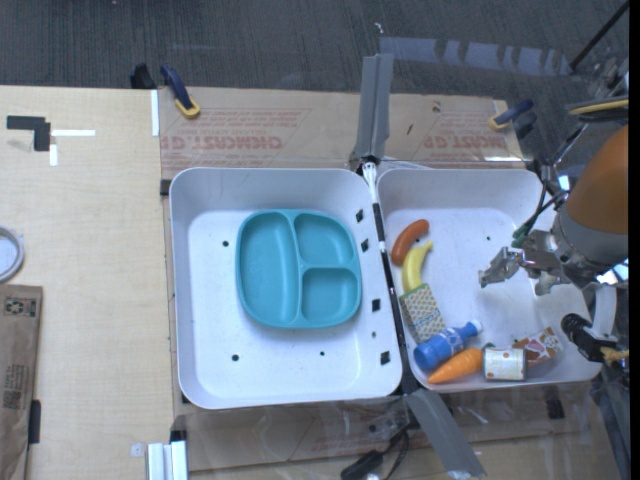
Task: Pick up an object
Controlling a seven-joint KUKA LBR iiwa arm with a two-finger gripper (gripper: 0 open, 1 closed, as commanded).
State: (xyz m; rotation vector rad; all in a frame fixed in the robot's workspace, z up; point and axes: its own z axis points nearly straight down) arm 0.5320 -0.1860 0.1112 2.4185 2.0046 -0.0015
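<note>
Nearest the camera, along the near wall of the right bin [500, 196], lies a row of small things: an orange carrot [455, 366], a blue bottle [445, 345] just behind it, a white can [504, 363] to the carrot's right, and a small red-and-white packet [543, 347] near the corner. None of them has been lifted; all rest on the bin floor.

A little farther in, by the divider, a patterned pouch [424, 311] lies beside a yellow banana [415, 265], with a red sausage [409, 240] beyond that. These too sit untouched, so any of the seven could serve as the object to pick.

The gripper [497, 271] hangs over the bare middle of the right bin, reaching in from the right and well apart from every item. Its metal fingers [490, 277] look slightly spread, with nothing between them.

In the left bin [200, 298], a teal divided tray [298, 268] lies flat, nothing on it.

Judging from this, the task is at its start: no object is chosen or grasped. What remains is the whole of it: moving over a target, descending, closing on it and raising it. The near row is crowded, with the carrot touching the bottle, so the banana or the sausage may prove an easier take.
</note>
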